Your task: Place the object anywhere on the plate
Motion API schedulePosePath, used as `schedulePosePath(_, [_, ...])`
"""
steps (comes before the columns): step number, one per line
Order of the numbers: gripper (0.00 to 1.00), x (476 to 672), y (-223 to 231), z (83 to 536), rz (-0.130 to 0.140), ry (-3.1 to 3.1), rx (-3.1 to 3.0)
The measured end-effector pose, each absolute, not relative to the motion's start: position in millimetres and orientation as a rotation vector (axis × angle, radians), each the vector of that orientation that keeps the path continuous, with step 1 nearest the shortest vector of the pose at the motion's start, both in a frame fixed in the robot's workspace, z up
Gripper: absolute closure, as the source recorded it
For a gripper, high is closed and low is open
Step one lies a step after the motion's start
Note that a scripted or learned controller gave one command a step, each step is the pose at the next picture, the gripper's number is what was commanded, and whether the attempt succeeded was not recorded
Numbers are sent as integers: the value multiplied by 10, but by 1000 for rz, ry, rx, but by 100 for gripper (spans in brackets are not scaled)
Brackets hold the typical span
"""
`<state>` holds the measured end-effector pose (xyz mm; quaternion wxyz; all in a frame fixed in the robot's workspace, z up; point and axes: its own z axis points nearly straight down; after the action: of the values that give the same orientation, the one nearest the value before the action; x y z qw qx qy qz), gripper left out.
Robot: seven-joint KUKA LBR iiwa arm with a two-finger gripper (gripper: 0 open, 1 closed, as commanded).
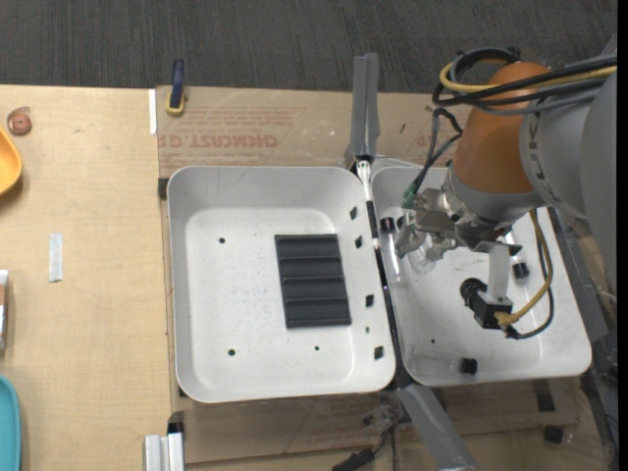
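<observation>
Plate (pixel 312 281) lies in the left bin (pixel 196 263); hand (pixel 424 243) hovers over the right bin (pixel 549 351), grip unclear.

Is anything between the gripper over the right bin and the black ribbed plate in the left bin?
Only the two bins' adjoining rims, which run between the gripper and the plate. A carried object would likely need lifting over them.

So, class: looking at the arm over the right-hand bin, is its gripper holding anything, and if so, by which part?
It cannot be told: the gripper hangs over the right bin under the arm's wrist.
</observation>
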<state>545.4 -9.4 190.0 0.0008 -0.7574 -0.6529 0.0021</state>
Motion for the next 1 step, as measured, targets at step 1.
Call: schedulePosePath(1, [100,5484,666,1902,7,-2185,-2256])
